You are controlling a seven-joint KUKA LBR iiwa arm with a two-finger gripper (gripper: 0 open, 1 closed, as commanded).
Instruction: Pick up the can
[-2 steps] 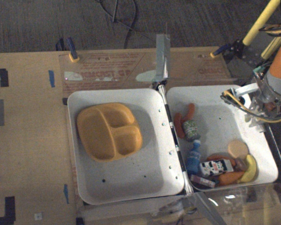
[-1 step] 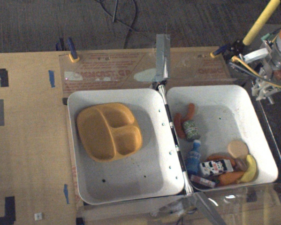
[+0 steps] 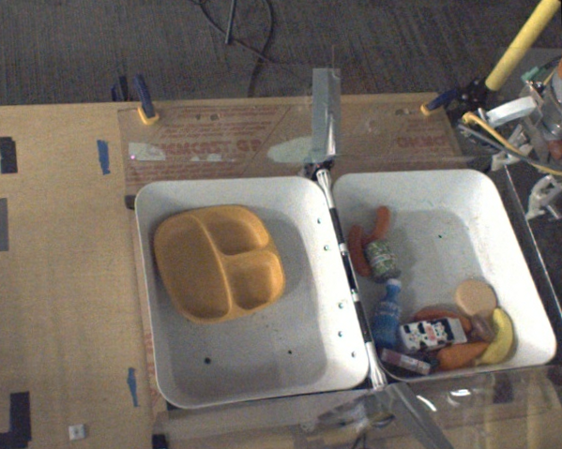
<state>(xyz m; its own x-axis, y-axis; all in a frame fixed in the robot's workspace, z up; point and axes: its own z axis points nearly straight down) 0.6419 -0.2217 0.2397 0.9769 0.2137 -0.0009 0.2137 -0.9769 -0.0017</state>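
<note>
A small green can [image 3: 382, 259] lies in the right bin [image 3: 449, 196], near its left wall. Two red sausages [image 3: 360, 248] rest against it on its upper left side. My gripper [image 3: 546, 198] hangs at the far right, over the right bin's outer rim, well to the right of the can and apart from it. Nothing shows in its grasp.
Below the can sit a blue bottle [image 3: 388, 314], a small carton [image 3: 433, 333], a carrot [image 3: 463, 354], a banana [image 3: 501, 339] and a tan disc [image 3: 476, 298]. An orange divided plate [image 3: 219, 262] lies in the left bin [image 3: 260, 361]. A metal divider [image 3: 345, 272] separates the bins.
</note>
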